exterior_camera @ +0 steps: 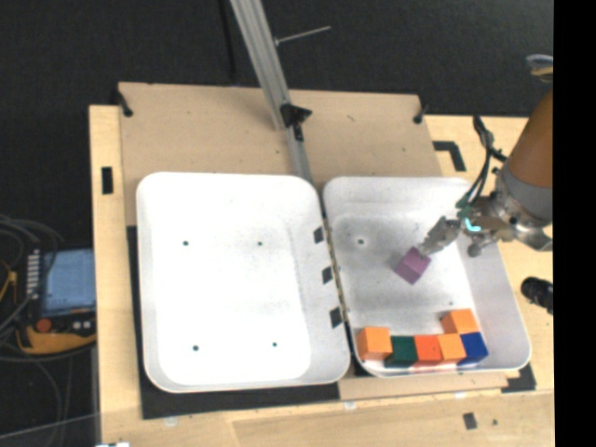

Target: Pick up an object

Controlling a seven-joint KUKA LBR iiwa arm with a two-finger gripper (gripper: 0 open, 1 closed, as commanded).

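A purple block (413,265) lies tilted in the middle of the right bin (372,203). My gripper (458,241) hovers over that bin's right side, just up and right of the purple block. Its fingers stand apart, so it is open, with nothing between them. The left finger (438,237) reaches down to the purple block's upper right corner, and the block lies outside the gap. Along the bin's front wall sits a row of blocks: orange (374,341), green (402,350), red-orange (427,347), orange (451,345) and blue (473,345), with one more orange block (458,322) behind them.
The left bin (233,277) lies beside the right one, with dark clips (328,273) along the shared edge. A grey metal rail (265,59) slants down from the top to the bins' back. Cables and a blue box (67,282) rest off the bench at the left.
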